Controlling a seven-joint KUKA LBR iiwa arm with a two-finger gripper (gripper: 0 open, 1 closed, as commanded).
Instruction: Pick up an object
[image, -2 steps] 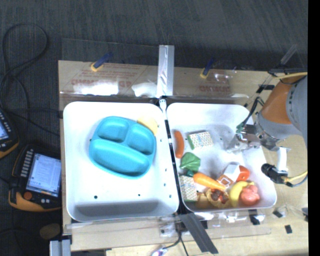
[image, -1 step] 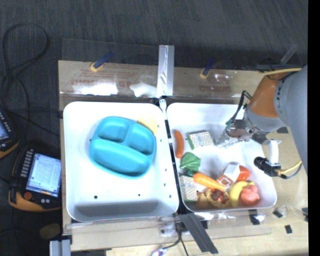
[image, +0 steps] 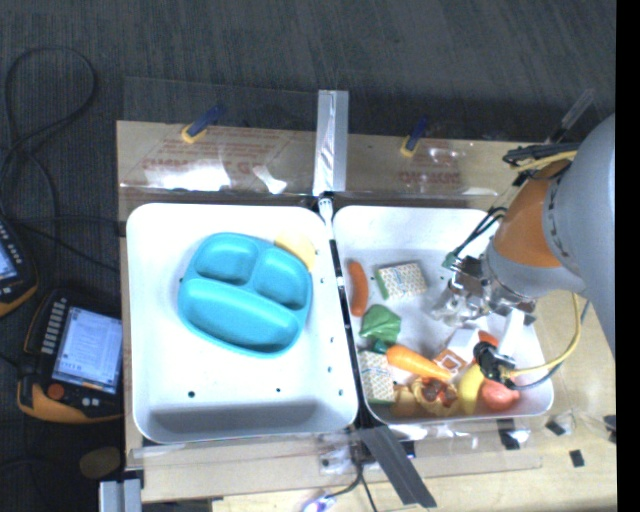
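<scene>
My gripper (image: 462, 305) hangs low over the right bin (image: 430, 225), near its right side, above bare white floor. Just below it lies a pile of toy food: an orange carrot (image: 418, 363), a green leafy piece (image: 380, 325), a yellow banana-like piece (image: 470, 380), a red piece (image: 500, 396) and a small printed box (image: 378, 378). A second printed box (image: 400, 280) sits to the gripper's left, and a red-orange sausage (image: 356, 286) lies along the bin's left wall. Nothing shows between the fingers.
The left bin (image: 160, 400) holds an upturned blue divided plate (image: 245, 292) with a yellow piece (image: 297, 249) at its far right corner. A metal divider (image: 331, 140) stands behind the bins. Cables loop by the bin's right wall.
</scene>
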